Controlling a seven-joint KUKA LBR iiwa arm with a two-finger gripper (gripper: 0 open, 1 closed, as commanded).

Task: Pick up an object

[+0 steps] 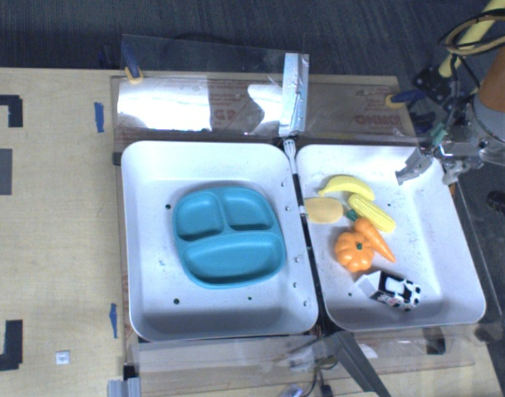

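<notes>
Pincer: we see the pincer [417, 165] at the far right corner of the right bin [450, 255], above its rim; we cannot tell how it is set; nothing shows in its grasp, and it touches none of the toys.
Arm: it enters from the right edge, cables looped above it.
Toys: all lie in the left half of the right bin; a curved yellow banana [346, 186] farthest; a pale rounded potato [324, 211] just beside the dividing wall; a ribbed yellow corn cob [374, 214] slanting near the banana; an orange carrot [376, 240] under it; a lobed orange pumpkin [353, 253] touching the carrot; a black-and-white cow figure [396, 291] nearest, apart from the cluster.
Left bin: the left bin [145, 246] holds a smooth blue divided plate [228, 235] with rounded corners.
Open room: the right half of the right bin is bare white floor.
Tabletop: the tabletop [54, 222] is pale wood with black marks.
</notes>
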